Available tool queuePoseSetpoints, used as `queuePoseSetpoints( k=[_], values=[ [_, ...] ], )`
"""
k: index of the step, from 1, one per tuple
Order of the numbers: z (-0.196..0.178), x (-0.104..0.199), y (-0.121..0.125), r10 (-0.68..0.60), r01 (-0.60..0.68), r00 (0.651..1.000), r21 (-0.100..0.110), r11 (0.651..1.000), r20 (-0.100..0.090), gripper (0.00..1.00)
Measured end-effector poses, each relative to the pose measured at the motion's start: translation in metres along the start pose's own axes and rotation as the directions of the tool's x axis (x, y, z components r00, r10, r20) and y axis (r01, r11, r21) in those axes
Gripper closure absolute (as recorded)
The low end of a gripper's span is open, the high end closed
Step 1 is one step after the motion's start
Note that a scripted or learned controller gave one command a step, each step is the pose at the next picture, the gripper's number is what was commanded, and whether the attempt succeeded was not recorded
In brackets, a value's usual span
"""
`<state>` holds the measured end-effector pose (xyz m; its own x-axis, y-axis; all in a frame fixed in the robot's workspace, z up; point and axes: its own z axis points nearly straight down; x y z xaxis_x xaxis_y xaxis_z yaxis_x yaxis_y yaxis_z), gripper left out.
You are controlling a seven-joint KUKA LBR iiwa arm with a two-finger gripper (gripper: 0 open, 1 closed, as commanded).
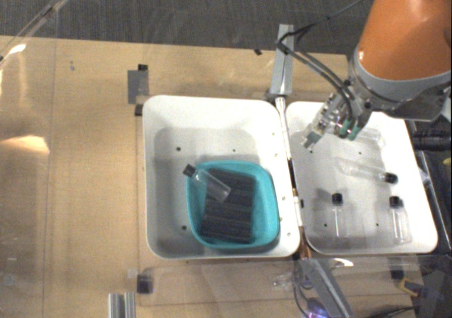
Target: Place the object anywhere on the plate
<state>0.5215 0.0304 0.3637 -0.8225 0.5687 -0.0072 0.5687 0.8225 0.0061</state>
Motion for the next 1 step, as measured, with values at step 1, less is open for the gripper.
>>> queuePoseSetpoints(
  k=[1],
  values=[
    [-0.0452, 0.0183, 0.0757, -0.227, 0.227, 0.974, -0.004, 0.974, 0.003, 1.0]
  ],
)
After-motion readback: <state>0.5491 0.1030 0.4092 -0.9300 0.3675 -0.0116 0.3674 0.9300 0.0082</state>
